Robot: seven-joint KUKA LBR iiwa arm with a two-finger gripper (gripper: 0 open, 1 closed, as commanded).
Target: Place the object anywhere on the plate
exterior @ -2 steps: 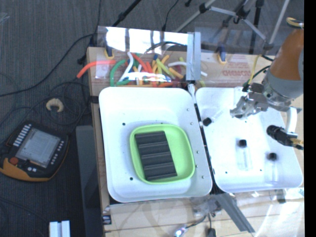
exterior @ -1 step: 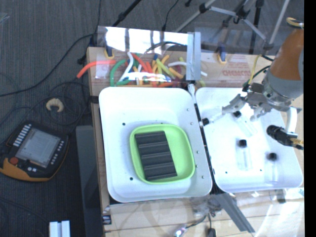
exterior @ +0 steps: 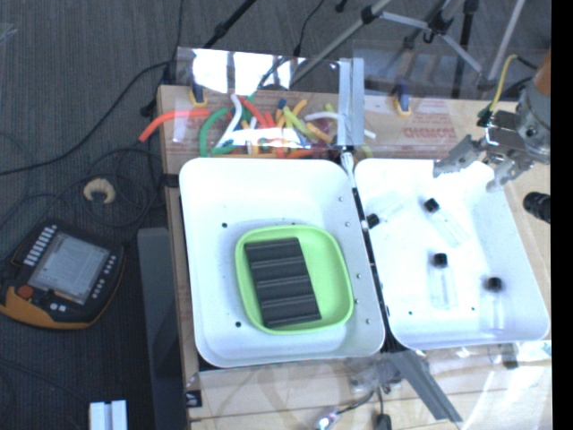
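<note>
A dark grey ridged block (exterior: 282, 282) lies flat on the green plate (exterior: 336, 276), which sits in the left white bin (exterior: 206, 195). My gripper (exterior: 472, 170) hangs over the far right corner of the right bin (exterior: 528, 258), well away from the plate. Its two fingers (exterior: 452, 160) are spread apart, open, with nothing between them.
Several small clear vials with black caps (exterior: 439, 261) lie scattered in the right bin. Coloured cables (exterior: 260, 124) are bundled behind the left bin, beside an upright metal post (exterior: 351, 106). A teach pendant (exterior: 58, 271) lies on the floor to the left.
</note>
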